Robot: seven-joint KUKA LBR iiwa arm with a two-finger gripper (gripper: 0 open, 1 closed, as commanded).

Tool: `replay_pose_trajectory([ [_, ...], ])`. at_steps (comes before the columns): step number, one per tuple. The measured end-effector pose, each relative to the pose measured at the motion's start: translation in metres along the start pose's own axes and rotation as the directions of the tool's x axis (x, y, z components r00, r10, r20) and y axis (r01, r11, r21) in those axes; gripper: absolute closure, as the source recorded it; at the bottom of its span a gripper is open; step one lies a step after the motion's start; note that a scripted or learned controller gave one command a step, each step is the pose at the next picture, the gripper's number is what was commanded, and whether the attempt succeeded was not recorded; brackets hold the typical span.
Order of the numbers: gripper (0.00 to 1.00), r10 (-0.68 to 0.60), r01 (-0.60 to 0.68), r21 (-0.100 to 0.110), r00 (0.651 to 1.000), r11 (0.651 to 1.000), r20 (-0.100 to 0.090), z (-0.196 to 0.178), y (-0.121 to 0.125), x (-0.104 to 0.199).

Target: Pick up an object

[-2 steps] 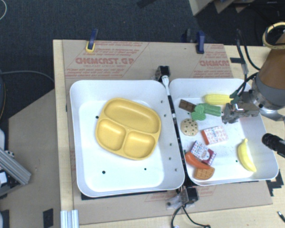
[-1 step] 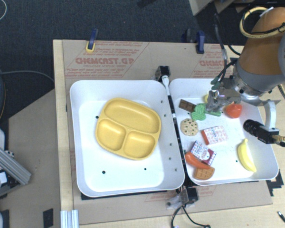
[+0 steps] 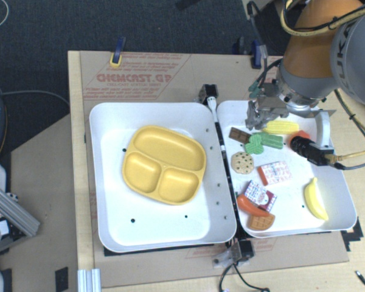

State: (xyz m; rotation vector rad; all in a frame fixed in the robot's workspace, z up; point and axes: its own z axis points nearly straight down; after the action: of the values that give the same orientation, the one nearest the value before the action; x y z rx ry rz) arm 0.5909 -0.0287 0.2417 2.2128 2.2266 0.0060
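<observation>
The bench [image 3: 79, 163] is a tan board with red "CHEMCAST" lettering across its far part, and it carries two shallow white bins side by side.

The left bin [image 3: 109, 218] holds one item: a yellow three-compartment plate [image 3: 164, 164], lying flat near the bin's centre and slightly towards its far side.

The right bin [image 3: 347, 208] holds a scatter of toy food. The grey arm [image 3: 319, 41] with its orange band enters from the upper right and reaches down over the far-left part of this bin.

The gripper [image 3: 257, 124] hangs directly above the far-left group of items. Its fingers point downward, but whether they are spread or pressed together cannot be told from this angle; nothing is visibly pinched between them.

Items in the right bin, in descending order:
- A yellow banana [image 3: 316, 201] lies near the right wall.
- A yellow corn cob [image 3: 281, 127] lies just right of the gripper, with a red piece [image 3: 299, 137] beside it.
- A green toy [image 3: 263, 143], possibly a vegetable, lies just below the gripper.
- A red and white packet [image 3: 274, 173] lies mid-bin.
- A second, smaller packet [image 3: 258, 194] lies nearer the front.
- An orange carrot [image 3: 250, 205] touches that packet.
- A round cookie [image 3: 242, 162] lies near the left wall.
- A brown waffle-like piece [image 3: 261, 222] lies at the front.
- A brown chocolate piece [image 3: 238, 135] lies just left of the gripper.
</observation>
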Motion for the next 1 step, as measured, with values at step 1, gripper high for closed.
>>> replay_pose_trajectory([
  [1, 1.0, 0.0, 0.0, 0.002, 1.0, 1.0, 0.0, 0.0171, 0.0272, 0.0449],
])
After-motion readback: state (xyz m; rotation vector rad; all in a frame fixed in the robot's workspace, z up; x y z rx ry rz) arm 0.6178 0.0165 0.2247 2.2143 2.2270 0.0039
